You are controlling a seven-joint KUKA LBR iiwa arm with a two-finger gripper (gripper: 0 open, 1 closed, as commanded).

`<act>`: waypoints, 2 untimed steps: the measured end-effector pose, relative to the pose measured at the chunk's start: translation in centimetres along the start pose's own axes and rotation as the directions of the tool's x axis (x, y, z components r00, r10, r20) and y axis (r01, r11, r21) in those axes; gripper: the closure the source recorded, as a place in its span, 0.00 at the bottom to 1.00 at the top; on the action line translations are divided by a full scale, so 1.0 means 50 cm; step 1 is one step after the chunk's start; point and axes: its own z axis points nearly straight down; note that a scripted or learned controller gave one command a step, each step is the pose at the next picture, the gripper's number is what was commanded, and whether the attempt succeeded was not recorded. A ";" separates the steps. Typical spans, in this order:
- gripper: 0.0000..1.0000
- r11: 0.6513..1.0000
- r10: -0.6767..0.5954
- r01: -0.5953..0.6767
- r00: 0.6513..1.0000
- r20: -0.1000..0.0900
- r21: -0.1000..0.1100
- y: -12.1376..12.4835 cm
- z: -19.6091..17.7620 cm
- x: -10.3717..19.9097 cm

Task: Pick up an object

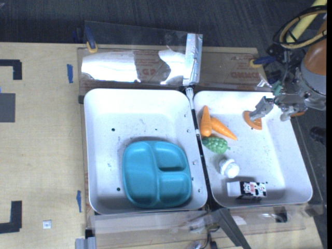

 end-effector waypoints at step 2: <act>0.00 0.984 -0.179 0.179 0.984 0.005 -0.024 0.155 0.306 0.055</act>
